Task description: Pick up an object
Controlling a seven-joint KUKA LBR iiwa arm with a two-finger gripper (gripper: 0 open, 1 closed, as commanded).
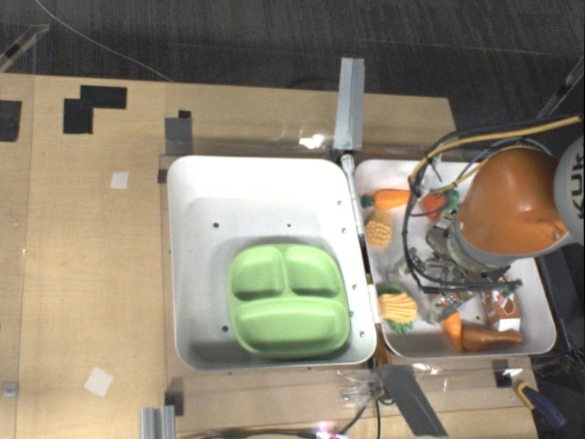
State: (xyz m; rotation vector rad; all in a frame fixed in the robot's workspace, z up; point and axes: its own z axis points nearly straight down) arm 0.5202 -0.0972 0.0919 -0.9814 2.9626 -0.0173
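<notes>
While the grey arm with its orange band (507, 204) reaches in from three o'clock, its wrist hangs low over the right bin (547, 332), and the claw (448, 277) sits beneath a tangle of black cables. Whether the claw is open, closed or gripping something cannot be told, since the wrist and cables hide it from above.

The right bin holds small toy foods. A yellow corn-like piece (398, 307) lies at about eight o'clock from the claw, near it, close to the wall between the bins. An orange wedge (480, 337) lies at about five o'clock, its long axis running nine to three along the bin's near edge. A brown and white packet (505, 309) rests at four o'clock. A second yellow piece (378, 233) lies at ten o'clock, and an orange carrot-like piece (393, 199) lies farther out at eleven o'clock.

The left bin (196, 245) holds a green divided plate (290, 300), well apart from the claw at nine o'clock. Both bins rest on a pale wooden counter (82, 273).

The nearest candidates for picking appear to be the yellow piece and the orange wedge.
</notes>
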